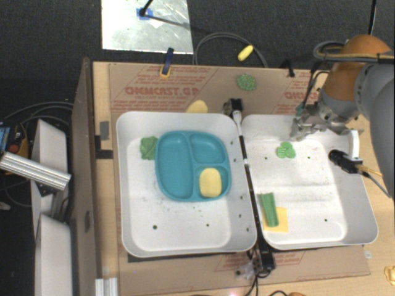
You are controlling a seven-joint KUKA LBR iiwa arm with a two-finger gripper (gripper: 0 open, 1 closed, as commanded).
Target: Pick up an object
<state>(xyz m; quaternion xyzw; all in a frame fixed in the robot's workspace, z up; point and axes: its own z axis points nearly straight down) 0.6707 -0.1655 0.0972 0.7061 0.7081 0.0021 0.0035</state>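
two white bins side by side: left bin (133,227) carries a blue divided tray (179,165) with a yellow piece (210,182) in one compartment, so it's awkward to reach. right bin (352,221) has loose items (easier picks, i'd guess): green block (268,207) on a yellow card (281,221), and a small green round piece (285,151). gripper (301,128) hangs near that piece, grip state: cannot tell.

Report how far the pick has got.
Done: the arm has reached over the right bin, with the gripper near its far edge. In hand: it hangs close to the small green object, and nothing can be seen between its fingers. Left: the grasp and lift. The green stick on the yellow piece and the blue tray in the left bin lie untouched.
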